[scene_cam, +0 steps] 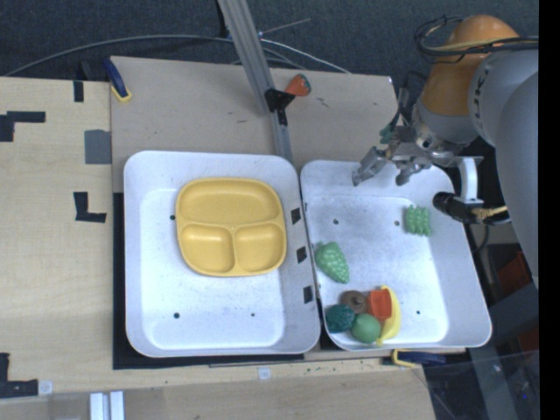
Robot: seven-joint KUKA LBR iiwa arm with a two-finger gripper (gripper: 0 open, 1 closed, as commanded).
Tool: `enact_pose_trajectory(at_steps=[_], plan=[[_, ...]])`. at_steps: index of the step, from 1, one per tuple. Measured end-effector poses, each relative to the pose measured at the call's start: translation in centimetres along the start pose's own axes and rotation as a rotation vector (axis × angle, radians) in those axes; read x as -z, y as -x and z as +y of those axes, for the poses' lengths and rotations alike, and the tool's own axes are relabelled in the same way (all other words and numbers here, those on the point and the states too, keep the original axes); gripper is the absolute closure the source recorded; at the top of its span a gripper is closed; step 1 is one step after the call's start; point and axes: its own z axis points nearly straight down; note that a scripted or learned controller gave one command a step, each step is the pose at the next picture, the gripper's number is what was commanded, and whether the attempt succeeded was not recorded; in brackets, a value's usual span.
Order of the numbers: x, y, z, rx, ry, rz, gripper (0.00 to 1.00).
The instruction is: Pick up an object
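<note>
No readable text, labels, brand names, numbers or signs appear on any surface in this overhead view.

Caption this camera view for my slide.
Open gripper hovers over right bin of toys; yellow tray in left bin.

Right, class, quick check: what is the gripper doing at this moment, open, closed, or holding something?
Gripper: jaws open, holding nothing, above the far end of the right bin.
</note>
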Motion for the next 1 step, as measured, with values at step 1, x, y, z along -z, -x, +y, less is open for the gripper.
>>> enact_pose_trajectory(at_steps=[1], plan=[[-5.03,0.63,-0.75,0.000,0.001,-0.001,0.00]])
